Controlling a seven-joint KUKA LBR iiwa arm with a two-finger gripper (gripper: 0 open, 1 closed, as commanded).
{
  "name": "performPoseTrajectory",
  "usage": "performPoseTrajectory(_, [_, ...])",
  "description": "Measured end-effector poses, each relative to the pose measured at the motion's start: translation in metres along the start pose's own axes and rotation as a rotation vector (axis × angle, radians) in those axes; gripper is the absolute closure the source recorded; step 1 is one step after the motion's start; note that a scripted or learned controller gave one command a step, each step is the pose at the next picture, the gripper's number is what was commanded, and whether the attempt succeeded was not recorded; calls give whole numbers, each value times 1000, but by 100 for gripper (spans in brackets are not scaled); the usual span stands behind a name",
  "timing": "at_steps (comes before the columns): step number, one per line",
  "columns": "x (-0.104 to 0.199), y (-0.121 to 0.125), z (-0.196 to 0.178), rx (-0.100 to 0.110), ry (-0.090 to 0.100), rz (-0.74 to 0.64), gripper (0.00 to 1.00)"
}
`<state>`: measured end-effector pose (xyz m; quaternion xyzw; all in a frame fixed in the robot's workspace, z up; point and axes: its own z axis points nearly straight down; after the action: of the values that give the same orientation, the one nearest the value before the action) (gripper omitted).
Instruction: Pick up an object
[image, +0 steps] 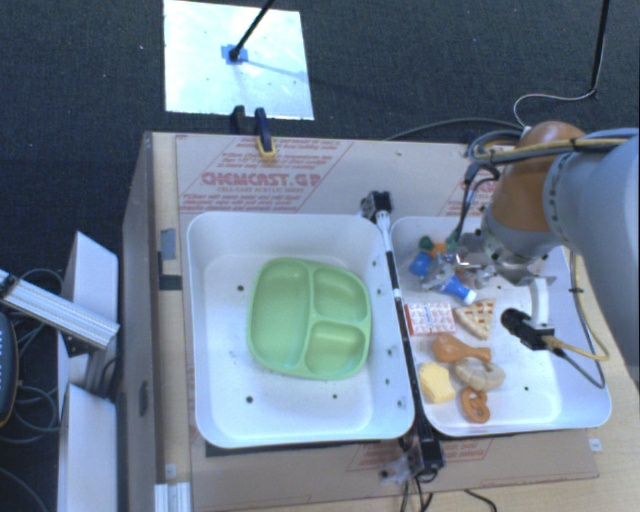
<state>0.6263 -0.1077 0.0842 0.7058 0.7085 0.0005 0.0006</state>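
**Arm down among the toys, nothing lifted yet**

Starting at the left, the left bin holds a green divided plate lying flat near its middle, with bare white floor all round it; nothing over there looks likely to be the target. A dark divider strip runs between the two bins; past it, the right bin carries the whole jumble of small things.

Along that bin's left side I can see a red-and-white checked packet, a yellow block nearer to me, and a brown drumstick-shaped piece between them; a waffle wedge sits just right of the packet; a pale ring-like piece and a small pretzel lie at the near end. Farther back there are blue pieces and a small green bit, with a blue-and-white item just nearer.

The gripper is low over that far cluster, the grey arm with its orange band coming in from the right; whether the claw is spread or closed I cannot tell, since the wrist and cables crowd it, and I see nothing clearly held in it.

So, as I judge it, the approach is made; the grasp and the lift are still to come, and every object appears to rest on the bin floor.
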Motion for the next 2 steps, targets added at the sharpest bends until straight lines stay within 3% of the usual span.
performPoseTrajectory(1, [19,32,0,4,1,0,0])
performPoseTrajectory(2, [19,33,-11,3,1,-2,100])
